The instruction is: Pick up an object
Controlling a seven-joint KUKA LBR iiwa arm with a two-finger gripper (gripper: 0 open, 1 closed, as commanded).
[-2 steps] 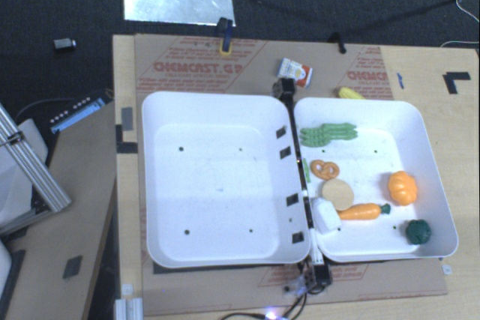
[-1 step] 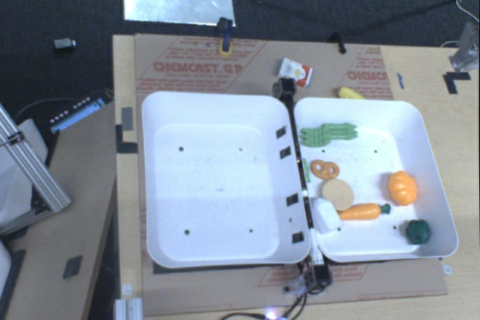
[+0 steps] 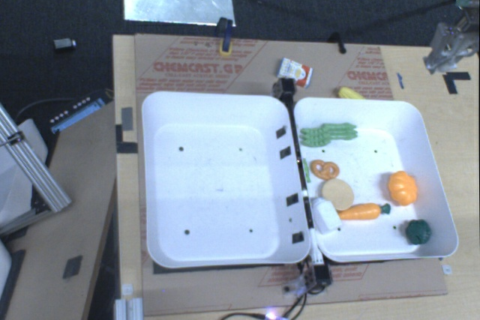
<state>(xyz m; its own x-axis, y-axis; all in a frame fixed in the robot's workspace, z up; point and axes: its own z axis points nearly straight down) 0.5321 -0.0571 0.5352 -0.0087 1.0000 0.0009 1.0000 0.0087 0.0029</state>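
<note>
Camera view: toys, among them a carrot [image 3: 361,212], lie loose for picking in the right bin [image 3: 431,150]; the claw [image 3: 448,49] hangs beyond that bin's far right corner, its opening indiscernible.

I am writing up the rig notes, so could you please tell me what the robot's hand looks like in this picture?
At the upper right edge of the camera view, the hand is a small pale grey metallic assembly, blocky and angular, with a teal patch near its top. A thin dark cable runs down to it from above. It is too small and blurred to make out markings.
</note>
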